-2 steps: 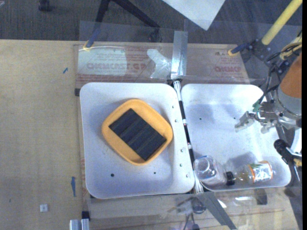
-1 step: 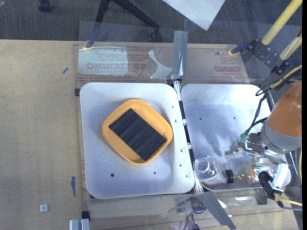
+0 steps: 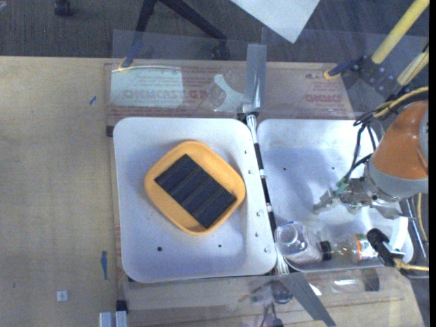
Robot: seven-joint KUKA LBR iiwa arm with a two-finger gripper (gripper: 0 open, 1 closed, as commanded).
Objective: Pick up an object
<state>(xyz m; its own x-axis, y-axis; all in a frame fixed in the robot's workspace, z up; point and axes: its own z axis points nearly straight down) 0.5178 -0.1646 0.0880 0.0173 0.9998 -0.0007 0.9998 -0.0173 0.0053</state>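
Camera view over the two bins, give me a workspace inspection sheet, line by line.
Surface: two white bins side by side on a wooden bench.
Job's things: orange tray with dark ridged insert in the left bin; clear plastic bottle lying at the right bin's near edge.
Clutter: nothing seen.
Claw: over the right bin, above the bottle, holding nothing visible.
Cables: black leads by the arm.
Surroundings: office chair base, carpet.
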